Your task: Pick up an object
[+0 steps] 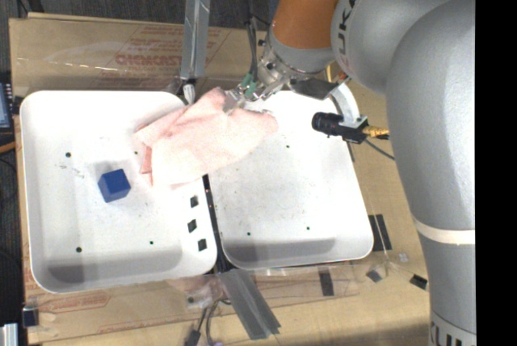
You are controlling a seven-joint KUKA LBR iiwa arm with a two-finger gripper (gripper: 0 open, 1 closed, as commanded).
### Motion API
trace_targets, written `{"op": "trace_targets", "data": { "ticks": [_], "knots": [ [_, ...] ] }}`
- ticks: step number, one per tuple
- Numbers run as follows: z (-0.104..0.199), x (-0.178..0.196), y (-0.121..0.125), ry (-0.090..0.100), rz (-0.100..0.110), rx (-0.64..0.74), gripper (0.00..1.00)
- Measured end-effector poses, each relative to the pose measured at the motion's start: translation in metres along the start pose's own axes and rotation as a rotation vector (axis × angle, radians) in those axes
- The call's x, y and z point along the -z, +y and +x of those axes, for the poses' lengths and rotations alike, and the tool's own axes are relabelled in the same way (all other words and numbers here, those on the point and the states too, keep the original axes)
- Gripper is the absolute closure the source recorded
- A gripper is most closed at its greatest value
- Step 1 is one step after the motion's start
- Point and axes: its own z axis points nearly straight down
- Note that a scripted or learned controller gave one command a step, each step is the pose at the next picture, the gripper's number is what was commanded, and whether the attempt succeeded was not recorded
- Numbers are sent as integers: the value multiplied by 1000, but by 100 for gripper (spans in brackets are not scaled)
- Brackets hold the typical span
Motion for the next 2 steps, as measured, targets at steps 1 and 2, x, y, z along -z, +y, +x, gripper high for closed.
{"op": "trace_targets", "data": {
  "ticks": [1,2],
  "knots": [
    [-44,-24,-38,2,3,-12,100],
    [-127,-100,-76,2,2,93,100]
  ]
}}
